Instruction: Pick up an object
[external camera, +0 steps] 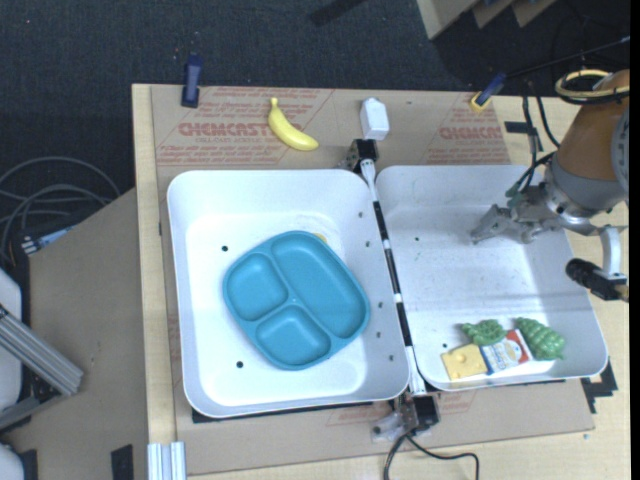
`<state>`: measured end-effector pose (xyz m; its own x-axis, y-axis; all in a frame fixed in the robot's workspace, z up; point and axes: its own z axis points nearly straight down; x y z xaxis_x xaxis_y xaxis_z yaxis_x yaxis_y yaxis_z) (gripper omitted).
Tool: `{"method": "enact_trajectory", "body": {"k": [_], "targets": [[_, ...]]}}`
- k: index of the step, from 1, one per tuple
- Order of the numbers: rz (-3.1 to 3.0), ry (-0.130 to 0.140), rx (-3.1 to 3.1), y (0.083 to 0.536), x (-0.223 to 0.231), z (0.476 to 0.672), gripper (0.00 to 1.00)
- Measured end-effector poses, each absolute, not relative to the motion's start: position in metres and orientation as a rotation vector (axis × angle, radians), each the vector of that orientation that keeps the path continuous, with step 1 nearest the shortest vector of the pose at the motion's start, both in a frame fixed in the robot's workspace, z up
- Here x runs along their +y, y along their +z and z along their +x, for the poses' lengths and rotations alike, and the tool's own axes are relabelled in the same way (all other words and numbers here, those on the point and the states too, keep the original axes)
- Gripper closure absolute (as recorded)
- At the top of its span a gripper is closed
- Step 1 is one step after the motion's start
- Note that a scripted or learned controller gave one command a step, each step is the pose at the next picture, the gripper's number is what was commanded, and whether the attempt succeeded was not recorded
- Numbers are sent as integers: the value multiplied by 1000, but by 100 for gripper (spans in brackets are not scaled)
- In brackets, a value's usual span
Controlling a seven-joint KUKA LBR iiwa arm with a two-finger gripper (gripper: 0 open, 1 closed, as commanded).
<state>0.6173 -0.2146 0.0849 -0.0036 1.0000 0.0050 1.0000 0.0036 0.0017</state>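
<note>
I see the arm (590,148) reaching in from three o'clock, its gripper (510,223) over the upper part of the right bin (440,268). Its fingers are spread apart, with nothing between them. Toward five o'clock from the gripper, along the bin's near edge, lies a small cluster: a yellow block (461,362), a red and white packet (505,353), and two green toys (540,338) touching it. The left bin (200,218) holds a blue divided plate (293,298). At twelve o'clock, on the cardboard (230,128) beyond the bins, lies a banana (288,128).
</note>
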Motion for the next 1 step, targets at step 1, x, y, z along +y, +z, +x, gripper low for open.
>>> {"method": "enact_trajectory", "body": {"k": [1], "targets": [[-2211, -4, -2217, 84, -220, 525, 0]]}}
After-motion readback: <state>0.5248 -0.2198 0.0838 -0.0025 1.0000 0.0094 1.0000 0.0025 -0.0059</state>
